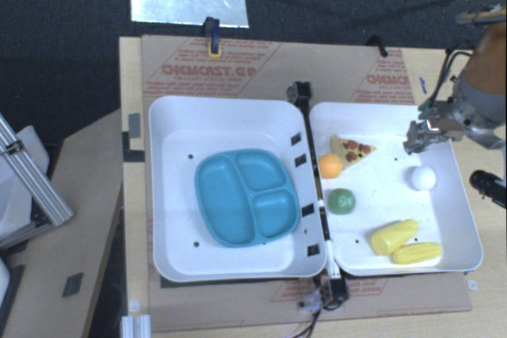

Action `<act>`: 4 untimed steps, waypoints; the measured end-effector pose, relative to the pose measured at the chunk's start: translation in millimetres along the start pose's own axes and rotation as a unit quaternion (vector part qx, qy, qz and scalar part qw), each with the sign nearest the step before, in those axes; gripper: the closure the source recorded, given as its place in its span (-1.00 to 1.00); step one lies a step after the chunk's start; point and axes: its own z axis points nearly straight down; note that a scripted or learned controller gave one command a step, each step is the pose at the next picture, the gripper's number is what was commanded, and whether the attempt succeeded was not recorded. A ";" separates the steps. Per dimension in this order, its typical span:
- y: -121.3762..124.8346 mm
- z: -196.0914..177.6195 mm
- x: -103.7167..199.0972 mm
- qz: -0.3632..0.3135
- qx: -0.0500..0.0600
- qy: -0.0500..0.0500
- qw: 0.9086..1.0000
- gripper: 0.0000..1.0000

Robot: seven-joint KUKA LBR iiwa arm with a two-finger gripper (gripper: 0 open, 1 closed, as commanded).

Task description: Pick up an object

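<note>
Yellow corn (416, 253) at 5 o'clock | white ball (423, 178) below claw (417, 140) | claw state cannot be told | descent should be centred over ball

Bench (95, 170) bears cardboard sheet (238, 63) under two white bins (170, 119)

Reads "CHEMCAST G P" in red print on the brown protective sheet (207, 69) behind the left bin; repeats, slanted and only partly legible, near the right bin's far corner.
</note>
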 end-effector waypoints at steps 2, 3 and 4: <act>-21.0 21.3 112.2 -0.002 0.004 0.002 1.000 1.00; -23.7 30.0 165.5 -0.003 0.003 0.002 1.000 1.00; -31.3 17.6 214.5 -0.003 0.002 0.002 1.000 1.00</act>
